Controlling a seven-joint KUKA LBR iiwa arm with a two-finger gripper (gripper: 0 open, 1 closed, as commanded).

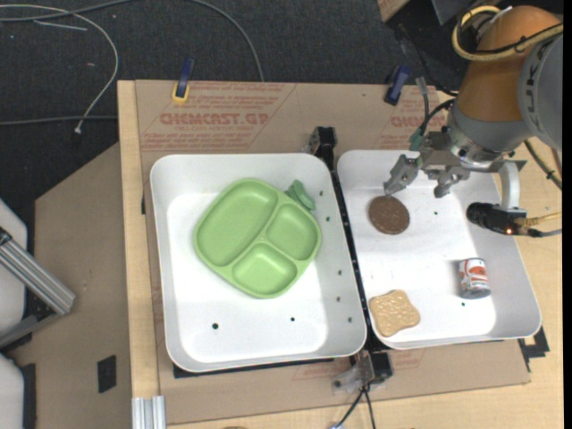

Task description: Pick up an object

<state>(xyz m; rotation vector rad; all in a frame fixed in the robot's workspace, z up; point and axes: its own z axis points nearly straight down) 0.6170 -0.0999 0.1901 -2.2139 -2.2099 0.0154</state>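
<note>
Camera view: my gripper point(422, 180) hovers with fingers spread just above the brown cookie point(390, 214) in the right bin point(500, 320).

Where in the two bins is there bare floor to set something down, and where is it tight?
Left bin: bare floor in front of the green divided plate and along its left side. Right bin: bare middle between the brown disc, cracker and can. Tight at the back, where the claw hangs over the disc.
</note>
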